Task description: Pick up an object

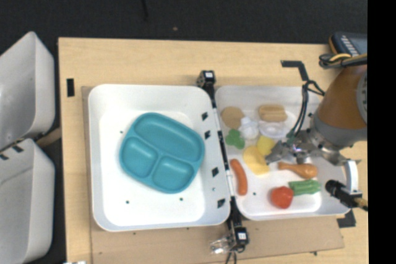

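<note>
The right bin (309,212) holds several toy foods. Among them are a tan bread roll (272,112), a brown round piece (232,115), a green piece (234,138), a yellow piece (258,156), a red-orange sausage (239,176), a red tomato (281,196), a green vegetable (304,187) and an orange drumstick-shaped piece (299,169). My gripper (289,150) hangs low over the middle of this bin, just above the orange piece and right of the yellow one. Nothing shows between its fingers.
The left bin (105,195) holds a teal divided plate (162,152). The grey and orange arm (341,109) covers the right bin's far right side. A black cable (303,102) arcs over the bin's back right. White blocks (21,133) stand left of the bench.
</note>
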